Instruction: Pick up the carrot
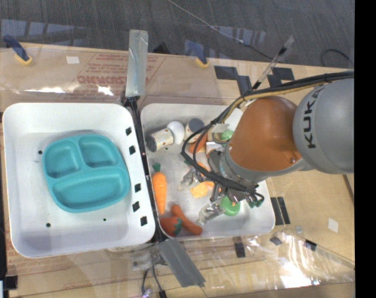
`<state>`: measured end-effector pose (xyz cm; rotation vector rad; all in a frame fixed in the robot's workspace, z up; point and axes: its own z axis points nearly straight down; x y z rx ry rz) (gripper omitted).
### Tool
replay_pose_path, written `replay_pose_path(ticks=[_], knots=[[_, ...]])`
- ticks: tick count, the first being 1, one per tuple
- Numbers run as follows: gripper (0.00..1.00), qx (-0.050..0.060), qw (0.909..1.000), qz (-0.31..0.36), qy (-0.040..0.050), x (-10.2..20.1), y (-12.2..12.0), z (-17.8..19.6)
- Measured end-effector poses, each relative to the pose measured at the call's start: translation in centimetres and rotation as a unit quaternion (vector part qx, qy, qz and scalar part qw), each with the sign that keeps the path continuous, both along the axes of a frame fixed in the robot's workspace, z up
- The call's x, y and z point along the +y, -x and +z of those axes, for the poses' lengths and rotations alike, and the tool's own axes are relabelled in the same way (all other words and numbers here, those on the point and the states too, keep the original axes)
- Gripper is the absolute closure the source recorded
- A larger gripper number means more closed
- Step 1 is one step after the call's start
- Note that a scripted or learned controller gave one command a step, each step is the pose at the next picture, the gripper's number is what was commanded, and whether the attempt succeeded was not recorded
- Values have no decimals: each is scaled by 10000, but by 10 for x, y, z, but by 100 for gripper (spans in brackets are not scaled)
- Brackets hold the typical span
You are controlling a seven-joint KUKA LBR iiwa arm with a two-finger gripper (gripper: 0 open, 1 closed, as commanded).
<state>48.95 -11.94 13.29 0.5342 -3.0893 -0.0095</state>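
Observation:
The carrot [159,191] is orange with a green top. It lies lengthwise along the left wall of the right bin [262,223], tip pointing to the front. My gripper [200,196] hangs over the middle of that bin, a short way right of the carrot and not touching it. It is open, and its two metal fingertips [191,179] stand apart. A small pale-orange piece [203,189] lies between them. I cannot tell whether they touch it. The orange wrist band and grey arm hide the bin's right half.
Red toy food [179,224] lies just in front of the carrot's tip. A green item [231,207] sits beside the gripper. A white cylinder [159,139], a white ball [174,128] and another orange item [200,144] lie at the back. The left bin [14,228] holds a teal divided plate [85,169].

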Motion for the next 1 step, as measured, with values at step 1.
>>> replay_pose_path(ticks=[1], knots=[[0, -20, 9987, -511, 20, 7, -16, -42]])
